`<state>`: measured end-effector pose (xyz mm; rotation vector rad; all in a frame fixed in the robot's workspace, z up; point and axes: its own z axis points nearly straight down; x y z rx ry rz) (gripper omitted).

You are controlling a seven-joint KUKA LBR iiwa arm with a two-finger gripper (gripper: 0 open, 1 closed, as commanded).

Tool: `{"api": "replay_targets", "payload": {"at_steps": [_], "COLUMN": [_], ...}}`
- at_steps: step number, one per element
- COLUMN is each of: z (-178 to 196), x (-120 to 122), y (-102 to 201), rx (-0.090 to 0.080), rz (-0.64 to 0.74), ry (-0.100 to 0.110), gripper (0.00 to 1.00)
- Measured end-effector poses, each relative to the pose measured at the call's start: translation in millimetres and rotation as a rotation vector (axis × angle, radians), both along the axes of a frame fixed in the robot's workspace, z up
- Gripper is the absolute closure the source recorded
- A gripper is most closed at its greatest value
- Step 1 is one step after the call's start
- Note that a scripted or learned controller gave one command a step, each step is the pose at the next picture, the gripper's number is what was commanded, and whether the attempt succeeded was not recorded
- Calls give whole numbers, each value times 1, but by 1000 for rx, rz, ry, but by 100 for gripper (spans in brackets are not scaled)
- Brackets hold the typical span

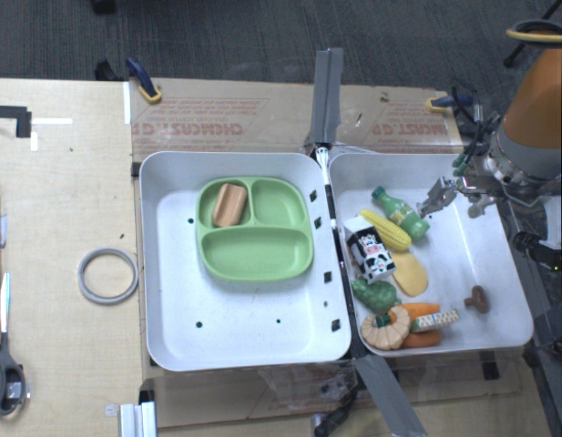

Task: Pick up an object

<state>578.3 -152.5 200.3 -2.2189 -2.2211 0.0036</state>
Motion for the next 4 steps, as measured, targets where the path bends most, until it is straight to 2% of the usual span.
{"api": "replay_targets", "payload": {"at_steps": [1,2,3,4], "z": [-108,-109,-9,-105], "x": [62,6,-30,6], "y": [17,41,63,45], "rx": [-1,-1,-1,0], "rz": [-117,5,-12,107], "ry": [-3,-3,-2,0], "gripper": [0,0,0,0]}}
